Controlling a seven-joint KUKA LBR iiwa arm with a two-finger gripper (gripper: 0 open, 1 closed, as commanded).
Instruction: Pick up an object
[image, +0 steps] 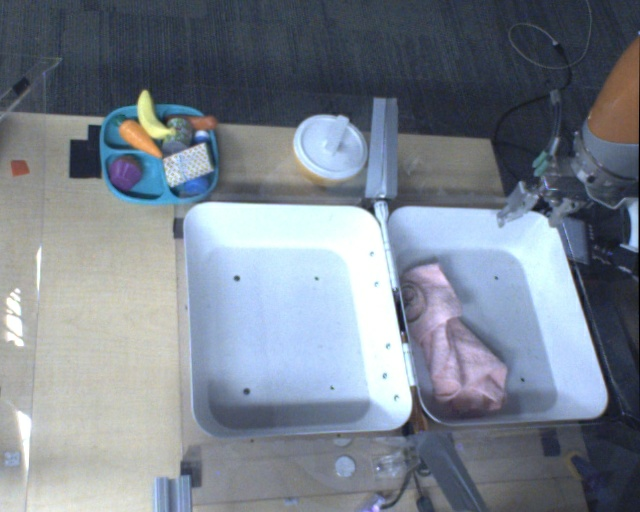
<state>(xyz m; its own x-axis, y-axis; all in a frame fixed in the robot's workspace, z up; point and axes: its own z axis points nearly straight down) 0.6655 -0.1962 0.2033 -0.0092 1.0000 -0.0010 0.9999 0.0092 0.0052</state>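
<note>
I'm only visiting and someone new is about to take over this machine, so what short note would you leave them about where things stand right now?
Gripper: at the far right corner of the right bin, above its rim; nothing seen between its fingers.
Pink cloth: lying crumpled in the right bin, toward its left wall and near side.
Left bin: beside it.
Done: nothing picked up yet.
Left: bring the gripper over the cloth, grasp it, lift it.

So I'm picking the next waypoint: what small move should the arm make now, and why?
Probably swing the hand inward and forward over the pink cloth. The hand sits at the right bin's back rim, while the cloth lies crumpled in that bin's left half.
</note>
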